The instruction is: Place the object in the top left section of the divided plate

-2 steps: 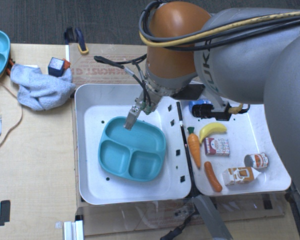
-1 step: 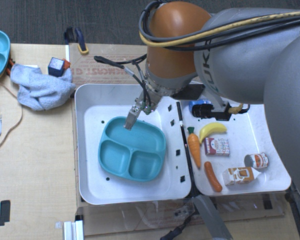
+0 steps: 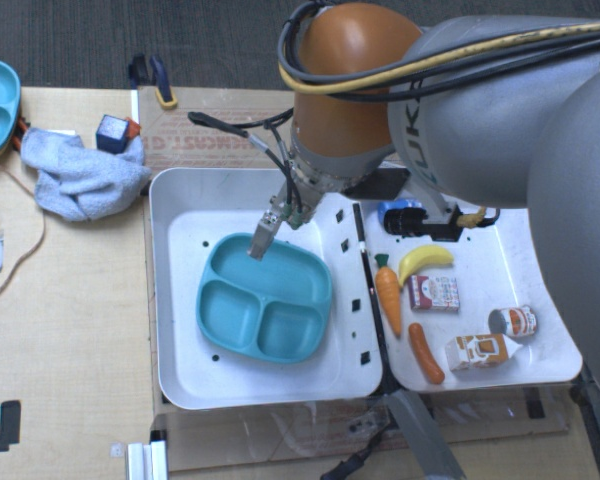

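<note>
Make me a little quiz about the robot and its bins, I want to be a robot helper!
1. True or false: the banana lies on the blue plate.
2. What does the pincer hang over? A) the blue plate B) the grey cloth C) the can
3. How many sections does the blue plate have?

Key: 1 false, 2 A, 3 three.
</note>
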Tool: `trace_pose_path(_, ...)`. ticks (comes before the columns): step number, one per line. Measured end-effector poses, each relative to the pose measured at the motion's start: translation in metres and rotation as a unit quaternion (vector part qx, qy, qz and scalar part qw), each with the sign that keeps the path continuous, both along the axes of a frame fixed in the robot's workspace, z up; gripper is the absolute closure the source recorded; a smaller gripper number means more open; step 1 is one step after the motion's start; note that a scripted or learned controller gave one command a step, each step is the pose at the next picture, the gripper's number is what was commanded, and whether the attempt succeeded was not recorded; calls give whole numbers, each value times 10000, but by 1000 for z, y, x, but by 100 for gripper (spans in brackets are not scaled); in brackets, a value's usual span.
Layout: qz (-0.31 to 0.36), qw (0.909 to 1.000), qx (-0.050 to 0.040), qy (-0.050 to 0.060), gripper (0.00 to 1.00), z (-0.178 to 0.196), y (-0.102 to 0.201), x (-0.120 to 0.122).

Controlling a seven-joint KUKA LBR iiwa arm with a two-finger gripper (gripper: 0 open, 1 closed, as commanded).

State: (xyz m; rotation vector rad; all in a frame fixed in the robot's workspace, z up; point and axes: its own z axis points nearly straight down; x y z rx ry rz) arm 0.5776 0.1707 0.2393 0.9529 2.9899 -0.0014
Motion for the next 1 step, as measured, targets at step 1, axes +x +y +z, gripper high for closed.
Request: trace_pose_path(1, 0, 10000, 0, 0, 0, 0, 0, 0)
